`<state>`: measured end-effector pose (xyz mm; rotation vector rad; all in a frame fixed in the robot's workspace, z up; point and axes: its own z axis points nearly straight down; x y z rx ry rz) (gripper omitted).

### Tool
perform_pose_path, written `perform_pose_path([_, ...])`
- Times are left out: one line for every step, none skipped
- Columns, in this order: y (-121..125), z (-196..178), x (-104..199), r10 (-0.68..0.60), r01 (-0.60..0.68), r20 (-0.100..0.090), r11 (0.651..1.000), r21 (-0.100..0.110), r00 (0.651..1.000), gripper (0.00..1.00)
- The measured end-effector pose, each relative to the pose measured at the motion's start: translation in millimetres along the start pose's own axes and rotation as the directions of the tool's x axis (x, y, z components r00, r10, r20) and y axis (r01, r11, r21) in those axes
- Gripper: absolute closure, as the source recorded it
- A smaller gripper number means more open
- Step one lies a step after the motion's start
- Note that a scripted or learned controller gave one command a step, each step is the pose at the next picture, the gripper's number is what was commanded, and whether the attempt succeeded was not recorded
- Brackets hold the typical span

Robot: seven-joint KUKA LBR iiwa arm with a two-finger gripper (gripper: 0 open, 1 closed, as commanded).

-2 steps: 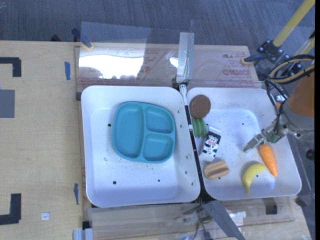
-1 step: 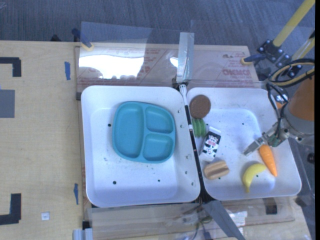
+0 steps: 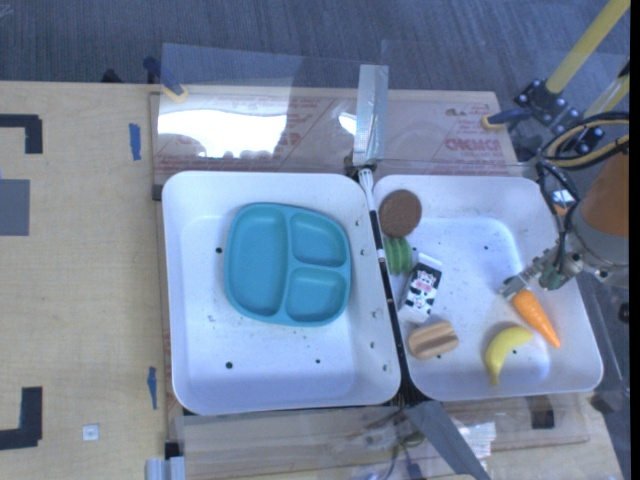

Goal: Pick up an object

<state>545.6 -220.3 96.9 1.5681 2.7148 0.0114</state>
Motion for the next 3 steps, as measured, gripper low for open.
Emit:
perform_pose_path([50.8, -95.2, 31.1, 0.207, -0.207, 0.001, 0.978, 0.006, 0.978, 1.00])
perform_pose_path([113.1, -88.3, 66.5, 0.318, -0.318, 0.000, 0.948, 0.010, 0.948, 1.00])
perform_pose_path([180.5, -136.1, 89.3, 0.485, -0.485, 0.004, 0.875, 0.008, 0.875, 1.00])
